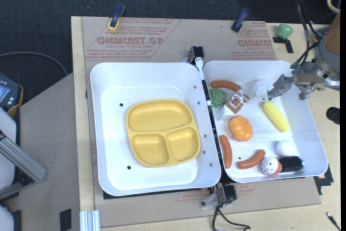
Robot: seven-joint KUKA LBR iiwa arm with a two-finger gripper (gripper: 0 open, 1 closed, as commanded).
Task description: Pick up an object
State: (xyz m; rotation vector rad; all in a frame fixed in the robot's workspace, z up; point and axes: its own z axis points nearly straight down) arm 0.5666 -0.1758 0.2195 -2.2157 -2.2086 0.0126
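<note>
Yellow tray [161,131] in left bin, corn cob [275,116] just below jaws [290,87], jaws' state unclear

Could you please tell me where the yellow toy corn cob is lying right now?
The yellow toy corn cob lies in the right-hand white bin, toward its right side, with the orange toy pumpkin to its left and the white egg-shaped toy just below it.

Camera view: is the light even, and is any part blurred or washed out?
Camera view: light is soft and even, with faint shadows; the white plastic egg almost merges with the shallow white right bin; the grey two-finger gripper looks slightly soft; the yellow divided tray is sharp.
</note>
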